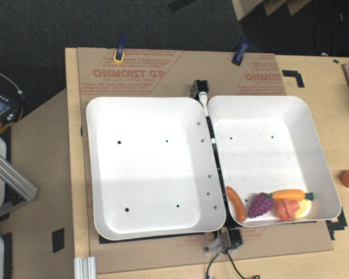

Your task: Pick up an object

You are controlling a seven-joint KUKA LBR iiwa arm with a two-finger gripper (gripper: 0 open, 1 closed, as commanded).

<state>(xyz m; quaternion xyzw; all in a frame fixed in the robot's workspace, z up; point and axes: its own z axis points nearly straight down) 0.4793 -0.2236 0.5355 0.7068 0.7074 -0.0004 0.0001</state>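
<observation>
**Worktop and surroundings**

From my feed I see a pale wooden worktop [41, 173] topped by a brown cardboard sheet [163, 68] held with two blue clamps [121, 48]. Dark carpet floor [75, 10] lies beyond. Light falls evenly from overhead.

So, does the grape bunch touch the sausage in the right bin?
Apart. The camera view shows a thin strip of white bin floor between the grape bunch and the sausage, though the gap is narrow.
</observation>
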